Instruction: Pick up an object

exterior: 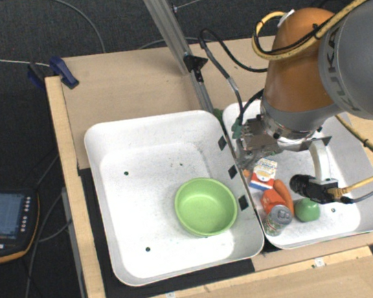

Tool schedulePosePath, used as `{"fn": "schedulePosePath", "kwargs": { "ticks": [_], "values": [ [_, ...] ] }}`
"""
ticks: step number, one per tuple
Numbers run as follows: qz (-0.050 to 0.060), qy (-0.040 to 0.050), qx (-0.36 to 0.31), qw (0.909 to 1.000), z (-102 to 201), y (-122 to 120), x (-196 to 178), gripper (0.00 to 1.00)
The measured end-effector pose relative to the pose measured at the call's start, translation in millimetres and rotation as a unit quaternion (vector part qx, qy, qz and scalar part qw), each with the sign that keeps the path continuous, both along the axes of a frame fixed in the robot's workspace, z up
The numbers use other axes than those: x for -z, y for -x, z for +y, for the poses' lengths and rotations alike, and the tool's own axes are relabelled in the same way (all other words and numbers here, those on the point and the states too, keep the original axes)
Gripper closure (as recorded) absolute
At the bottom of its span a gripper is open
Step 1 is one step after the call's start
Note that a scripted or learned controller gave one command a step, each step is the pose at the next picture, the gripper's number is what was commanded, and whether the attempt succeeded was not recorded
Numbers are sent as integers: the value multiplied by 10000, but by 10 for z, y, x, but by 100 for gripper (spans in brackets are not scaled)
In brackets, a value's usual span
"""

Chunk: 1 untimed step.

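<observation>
- Two shallow white bins sit side by side on the wooden bench.
- The left bin holds a round light-green plastic bowl.
- The right bin holds a small white packet with red and blue print, too blurry to read, an orange carrot-shaped toy, a silver can and a small green ball.
- The gripper hangs over the right bin's left edge, near the packet; I cannot tell whether it is spread or pinching.

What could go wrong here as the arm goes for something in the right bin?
The small items lie packed together at the right bin's near left corner, so the tool might catch two at once or knock one aside. The green ball looks round and could roll away. The arm's bulk hides the tool, so its alignment cannot be checked.
</observation>
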State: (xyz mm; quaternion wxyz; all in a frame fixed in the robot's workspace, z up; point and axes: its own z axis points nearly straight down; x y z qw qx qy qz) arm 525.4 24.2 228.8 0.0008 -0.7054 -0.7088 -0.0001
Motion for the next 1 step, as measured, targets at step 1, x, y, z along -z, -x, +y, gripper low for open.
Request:
{"fn": "schedulePosePath", "kwargs": {
  "ticks": [1],
  "values": [
    [-9,0,3,10000,435,34,-76,100]
  ]
}}
